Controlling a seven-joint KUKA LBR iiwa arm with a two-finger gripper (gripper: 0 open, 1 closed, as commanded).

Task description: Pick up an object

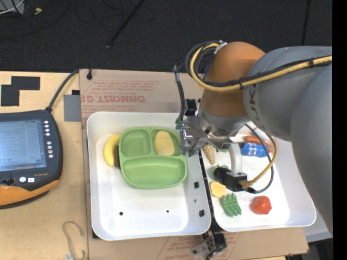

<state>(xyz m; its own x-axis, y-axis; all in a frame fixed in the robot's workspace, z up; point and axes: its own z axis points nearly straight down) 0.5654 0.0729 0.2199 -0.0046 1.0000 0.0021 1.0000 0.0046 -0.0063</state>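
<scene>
Camera view, from above and at a slant. Reaching in from the right with the grey arm, orange band low over the bins. Hanging with the gripper right above the seam where the left bin meets the right bin, both on the bench. Cannot tell whether the jaws are spread or pressed together: too dark and crowded under the wrist. Nothing seen pinched there.

Nearest on the left: a pale yellow lump, lying in the upper right compartment of the green plate, just beside the gripper and slightly toward the left bin's middle. Long axis running roughly up and down the picture. Judged the likeliest target, needing only a short shift leftward and a drop. Nearly as close on the other side of the seam: a tan stick, also lengthwise up and down.

Farther off in the left bin: a banana, touching the plate's left rim, well apart from the gripper. Farther off in the right bin: a blue bottle, a yellow chip, a green toy and a red tomato.

Risk, as a judgement: catching the plate's rim when closing.
</scene>
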